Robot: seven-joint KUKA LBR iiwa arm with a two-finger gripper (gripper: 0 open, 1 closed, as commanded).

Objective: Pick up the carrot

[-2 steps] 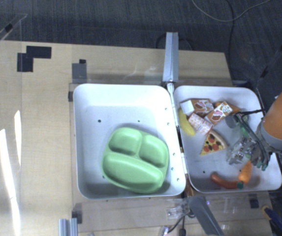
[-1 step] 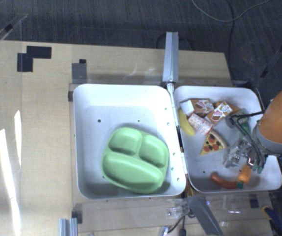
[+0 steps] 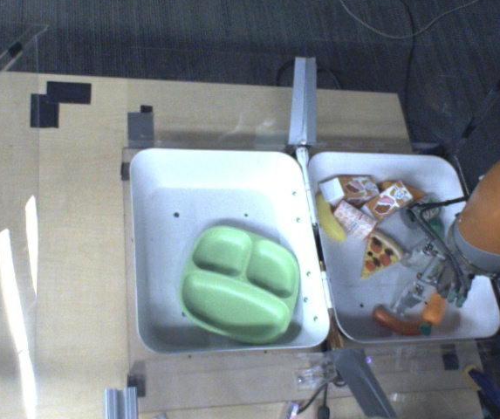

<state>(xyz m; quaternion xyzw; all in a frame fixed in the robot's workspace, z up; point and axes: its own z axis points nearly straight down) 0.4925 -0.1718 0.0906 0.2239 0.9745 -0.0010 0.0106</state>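
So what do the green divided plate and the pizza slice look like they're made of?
The green three-compartment plate looks like moulded plastic: uniform colour, rounded edges, soft sheen. The small triangular pizza slice is probably a plastic or rubber toy, given its flat printed-looking toppings, though it is too small to be sure.

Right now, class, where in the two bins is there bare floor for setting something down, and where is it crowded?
Left bin: bare floor runs along the far and left walls around the green divided plate. Right bin: crowded, with small boxes, banana, pizza slice, sausage, carrot and the gripper; one small bare patch lies at its near-left corner.
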